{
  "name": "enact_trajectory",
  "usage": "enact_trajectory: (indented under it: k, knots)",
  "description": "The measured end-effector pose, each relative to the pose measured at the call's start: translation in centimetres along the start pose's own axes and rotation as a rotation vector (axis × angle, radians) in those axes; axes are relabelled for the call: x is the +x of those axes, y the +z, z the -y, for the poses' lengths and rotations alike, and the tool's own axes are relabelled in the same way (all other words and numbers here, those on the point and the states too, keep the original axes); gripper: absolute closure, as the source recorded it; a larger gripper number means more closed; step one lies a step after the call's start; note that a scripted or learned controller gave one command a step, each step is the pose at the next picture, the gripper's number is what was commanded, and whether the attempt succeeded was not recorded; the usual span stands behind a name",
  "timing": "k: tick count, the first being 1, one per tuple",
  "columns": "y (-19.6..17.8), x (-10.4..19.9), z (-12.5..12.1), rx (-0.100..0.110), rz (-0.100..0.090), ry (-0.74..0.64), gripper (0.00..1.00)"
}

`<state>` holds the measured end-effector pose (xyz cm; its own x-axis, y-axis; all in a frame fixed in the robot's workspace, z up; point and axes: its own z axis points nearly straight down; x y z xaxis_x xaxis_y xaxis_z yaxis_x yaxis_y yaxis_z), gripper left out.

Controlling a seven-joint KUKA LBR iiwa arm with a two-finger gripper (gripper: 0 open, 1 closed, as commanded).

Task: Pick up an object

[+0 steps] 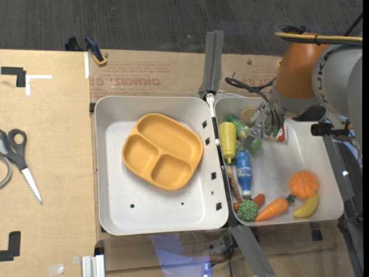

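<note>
gripper (258, 128) low in right bin (323, 154), over clutter by the yellow bottle (228, 141) and blue bottle (244, 172); grip state: cannot tell. yellow divided plate (162, 150) in left bin (109, 172).

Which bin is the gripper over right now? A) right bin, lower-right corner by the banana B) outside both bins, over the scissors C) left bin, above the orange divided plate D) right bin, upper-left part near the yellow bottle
D: the gripper sits in the upper-left part of the right bin, beside the yellow bottle; the orange divided plate lies alone in the left bin.
</note>
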<state>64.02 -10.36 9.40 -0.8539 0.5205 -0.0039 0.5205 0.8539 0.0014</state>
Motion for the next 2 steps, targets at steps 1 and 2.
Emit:
enact_trajectory:
  k: [1,2]
  knots:
    - [0.1,2.2,1.4,0.001,0.0,0.035,0.0]
    - [-0.4,5.5,3.9,-0.008,0.019,-0.003,0.0]
